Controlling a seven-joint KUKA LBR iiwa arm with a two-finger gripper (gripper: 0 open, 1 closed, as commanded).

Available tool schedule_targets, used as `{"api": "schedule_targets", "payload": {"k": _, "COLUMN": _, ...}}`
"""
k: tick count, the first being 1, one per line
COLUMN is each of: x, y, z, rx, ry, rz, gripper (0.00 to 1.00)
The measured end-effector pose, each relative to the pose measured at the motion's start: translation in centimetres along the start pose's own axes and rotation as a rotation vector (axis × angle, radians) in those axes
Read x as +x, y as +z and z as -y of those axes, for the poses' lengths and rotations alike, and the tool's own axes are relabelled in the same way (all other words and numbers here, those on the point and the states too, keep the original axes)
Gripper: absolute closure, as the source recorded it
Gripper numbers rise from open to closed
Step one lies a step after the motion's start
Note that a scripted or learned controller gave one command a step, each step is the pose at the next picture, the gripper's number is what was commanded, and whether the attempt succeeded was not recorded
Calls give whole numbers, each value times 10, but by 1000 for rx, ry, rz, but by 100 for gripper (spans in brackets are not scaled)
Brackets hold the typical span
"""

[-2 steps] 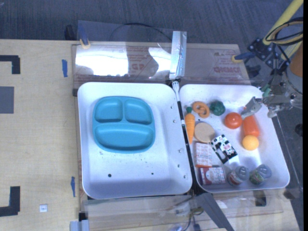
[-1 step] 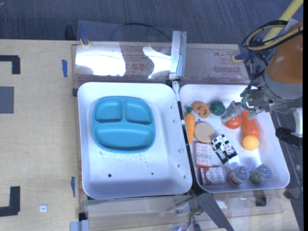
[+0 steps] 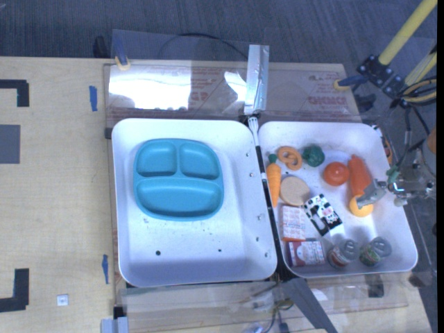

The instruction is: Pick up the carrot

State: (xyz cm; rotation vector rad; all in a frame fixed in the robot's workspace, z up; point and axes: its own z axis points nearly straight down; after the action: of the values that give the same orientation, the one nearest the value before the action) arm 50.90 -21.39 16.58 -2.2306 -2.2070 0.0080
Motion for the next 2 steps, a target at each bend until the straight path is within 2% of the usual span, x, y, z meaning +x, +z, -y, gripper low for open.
{"api": "schedule_targets", "payload": {"k": 1, "x": 1, "y": 68, "z": 10, "rx": -10, "ry": -306, "rz": -8, "gripper": 0}}
{"api": "schedule_targets", "payload": {"k": 2, "x": 67, "y": 75, "z": -8, "rx": -15, "ry": -311, "rz": 19, "gripper": 0}}
